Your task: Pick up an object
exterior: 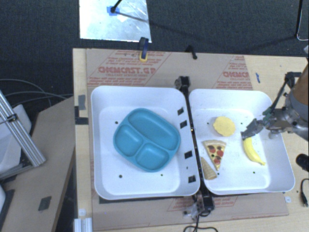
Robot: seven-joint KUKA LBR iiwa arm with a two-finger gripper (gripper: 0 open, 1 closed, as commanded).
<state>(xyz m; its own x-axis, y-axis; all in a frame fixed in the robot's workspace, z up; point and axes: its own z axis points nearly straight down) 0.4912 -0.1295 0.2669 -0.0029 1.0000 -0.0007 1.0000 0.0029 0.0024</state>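
A table [120, 64] covered in printed brown cardboard carries two shallow white bins side by side, seen from above at a slant. The left bin [104, 110] holds a blue divided plate [146, 139] with three compartments, lying flat near the bin's middle. A dark strip with clips runs between the two bins. The right bin [231, 103] holds three toy foods. Nearest the divider is a pizza slice [214, 153], its point aimed toward the near edge of the bin, with a tan wedge just beside its lower tip. Just above the pizza slice, and apart from it, lies a round yellow cookie [224, 126]. Further right lies a banana [252, 151], running from upper left to lower right. The arm reaches in from the right edge, and the tool [252, 127] sits low over the right bin, just above the banana's upper end and to the right of the cookie. One dark finger tip points left toward the cookie. The tool appears close to or touching the banana's top end, but nothing can be seen between its fingers, and whether they are wide or narrow cannot be told from this angle.
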